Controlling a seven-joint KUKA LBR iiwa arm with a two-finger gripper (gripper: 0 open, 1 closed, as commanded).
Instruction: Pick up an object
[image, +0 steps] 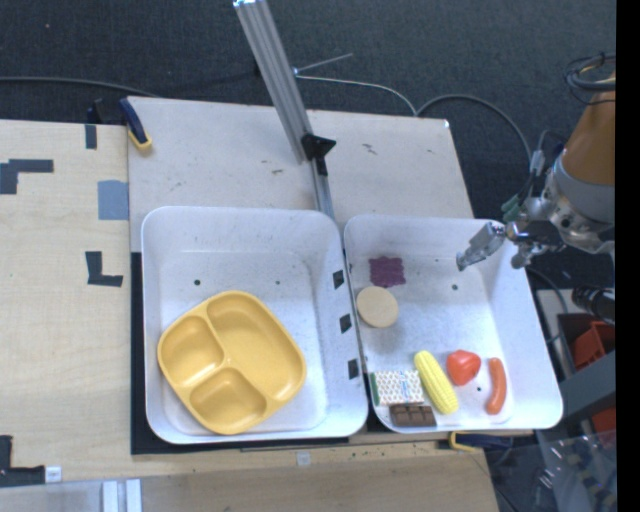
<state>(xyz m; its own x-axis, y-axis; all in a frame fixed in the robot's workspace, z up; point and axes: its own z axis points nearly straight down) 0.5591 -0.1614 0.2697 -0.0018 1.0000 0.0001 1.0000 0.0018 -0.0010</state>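
The right bin (520, 300) holds several toy foods: a purple square (386, 270), a tan round disc (378, 307), a yellow corn cob (436, 381), a red tomato (462, 367), an orange-red sausage (495, 385), a white patterned block (397, 385) and a brown chocolate bar (410, 413). My gripper (500, 252) hovers over the bin's upper right corner, open, with nothing between its fingers. It stands well to the right of the purple square and above the tomato and sausage in the view.
The left bin (170, 235) holds a yellow divided plate (232, 360). A metal pole (285, 85) slants up from between the bins. Cables lie on the dark floor beyond the bench. A yellow-and-blue clamp (135, 125) sits at the bench's back left.
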